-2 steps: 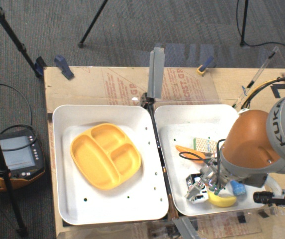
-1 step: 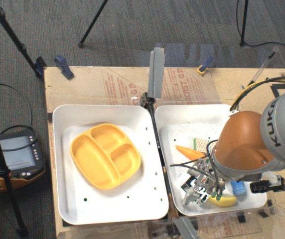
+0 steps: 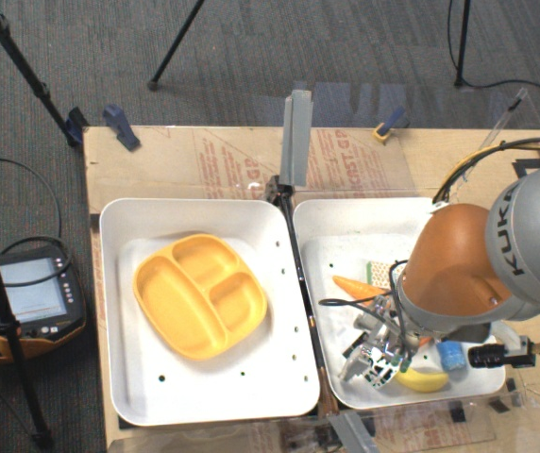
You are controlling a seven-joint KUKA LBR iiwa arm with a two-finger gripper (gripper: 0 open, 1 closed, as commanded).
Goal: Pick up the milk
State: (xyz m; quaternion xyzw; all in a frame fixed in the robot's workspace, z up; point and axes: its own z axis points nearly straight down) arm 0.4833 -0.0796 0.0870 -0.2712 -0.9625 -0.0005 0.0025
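The milk (image 3: pixel 451 357), seemingly the small blue carton beside the banana (image 3: pixel 423 381) at lower right, looks light and crushable, best pinched gently across flat sides; I cannot tell whether the gripper (image 3: pixel 376 359) is open or closed.

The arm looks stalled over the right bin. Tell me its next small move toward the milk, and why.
Probably lift straight up a little. The gripper sits low in the right bin among a carrot and a banana, and the arm covers much of that bin, so I cannot pick out the milk. Rising might uncover it.
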